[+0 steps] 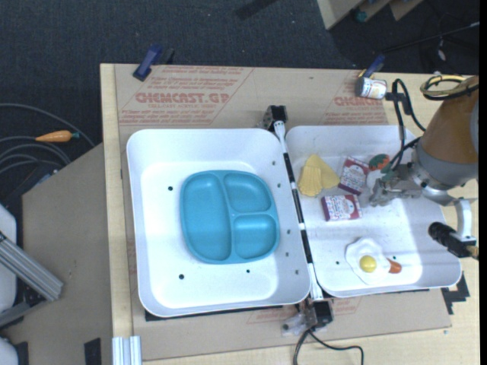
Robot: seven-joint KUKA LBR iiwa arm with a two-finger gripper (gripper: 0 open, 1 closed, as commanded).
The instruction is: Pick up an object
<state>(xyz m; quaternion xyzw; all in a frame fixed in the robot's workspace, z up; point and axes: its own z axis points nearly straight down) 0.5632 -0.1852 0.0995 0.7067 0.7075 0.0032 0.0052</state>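
Toy fried egg (368,260) lies nearest in the right bin (426,276). End effector (383,189) hovers beside small packets (341,206), grip state unclear; they look light, best pinched across edges

Tool (378,191) low in right bin (426,147) beside packets (340,207)

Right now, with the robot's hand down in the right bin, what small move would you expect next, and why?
Probably a short drop and a squeeze. The hand sits low in the right bin, beside the red packet, with nothing visibly between its tips.
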